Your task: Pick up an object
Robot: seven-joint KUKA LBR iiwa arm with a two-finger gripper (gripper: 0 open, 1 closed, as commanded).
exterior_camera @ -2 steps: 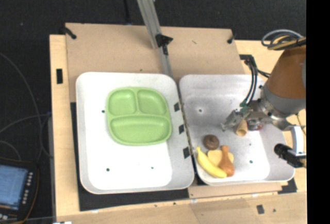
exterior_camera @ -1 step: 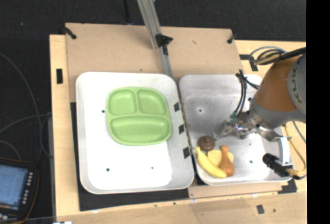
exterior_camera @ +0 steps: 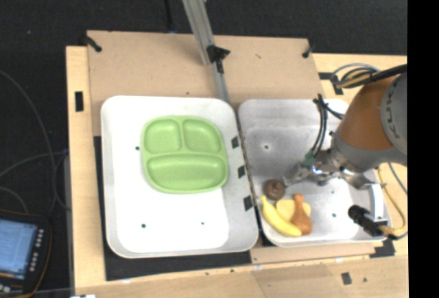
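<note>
Several small things lie at the front of the right bin: a brown round object, a yellow banana, an orange drumstick-shaped piece and a small yellow piece between them. My gripper hangs low over this bin, just right of the brown object and above the orange piece. The grey and orange arm reaches in from the right. I see nothing held between the fingers.
The left bin holds a green divided plate in its upper half. A slanted metal pole rises from behind the bins' shared edge. The back half of the right bin is bare metal-grey floor.
</note>
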